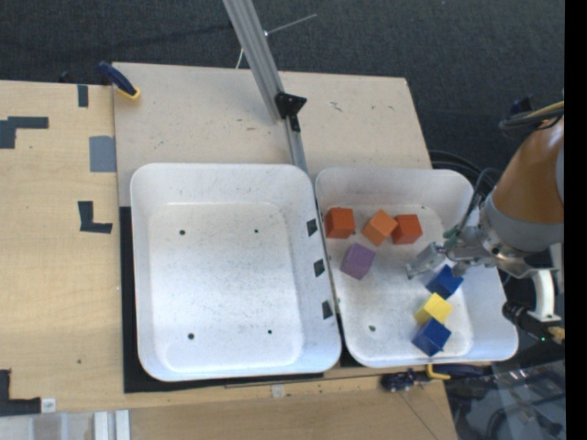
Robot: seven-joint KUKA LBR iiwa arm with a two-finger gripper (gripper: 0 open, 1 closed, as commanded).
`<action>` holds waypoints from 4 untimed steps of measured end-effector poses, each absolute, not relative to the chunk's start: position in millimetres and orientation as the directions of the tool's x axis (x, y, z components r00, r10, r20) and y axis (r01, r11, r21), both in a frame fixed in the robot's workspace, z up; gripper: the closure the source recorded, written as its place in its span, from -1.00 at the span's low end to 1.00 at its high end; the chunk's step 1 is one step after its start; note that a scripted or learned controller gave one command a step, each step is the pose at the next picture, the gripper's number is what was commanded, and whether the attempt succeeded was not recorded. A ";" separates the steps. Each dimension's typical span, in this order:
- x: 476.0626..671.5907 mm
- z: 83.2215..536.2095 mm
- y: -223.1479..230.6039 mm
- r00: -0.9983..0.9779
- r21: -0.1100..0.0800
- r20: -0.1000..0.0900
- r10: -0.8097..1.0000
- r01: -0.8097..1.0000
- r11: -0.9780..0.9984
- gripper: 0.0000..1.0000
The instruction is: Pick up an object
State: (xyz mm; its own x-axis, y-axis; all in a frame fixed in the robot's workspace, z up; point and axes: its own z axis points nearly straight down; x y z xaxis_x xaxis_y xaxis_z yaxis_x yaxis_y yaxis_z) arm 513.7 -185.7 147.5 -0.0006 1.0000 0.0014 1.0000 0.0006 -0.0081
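The right bin (394,183) holds several small blocks. Along its far side sit three orange cubes (340,222), (380,227), (407,229), with a purple cube (358,261) just in front of them. Near the bin's right wall lie a blue block (446,282), a yellow block (437,309) and another blue block (431,336) in a row toward the front. My gripper (433,260) hangs low in the right bin, reaching in from the right, directly beside and above the upper blue block. Whether it touches that block is unclear.
The left bin (138,191) lies beside the right one, sharing a middle rim. A slanted metal pole (261,53) crosses the bench behind the bins. A blue-and-yellow clamp (119,79) lies at the far left; another clamp (408,379) sits below the right bin's front edge.
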 end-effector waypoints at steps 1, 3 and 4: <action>518.1 117.3 -188.8 0.000 0.014 -0.009 1.000 1.000 0.000 -1.00; 520.3 166.1 -189.5 -0.001 -0.001 0.000 1.000 1.000 0.001 1.00; 519.6 223.9 -180.4 -0.002 0.005 -0.001 1.000 1.000 0.002 1.00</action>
State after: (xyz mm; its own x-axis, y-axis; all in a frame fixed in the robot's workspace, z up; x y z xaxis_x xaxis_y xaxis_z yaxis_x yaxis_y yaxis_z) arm 519.6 -180.4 223.9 -0.0025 1.0000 -0.0014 1.0000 0.0025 0.0048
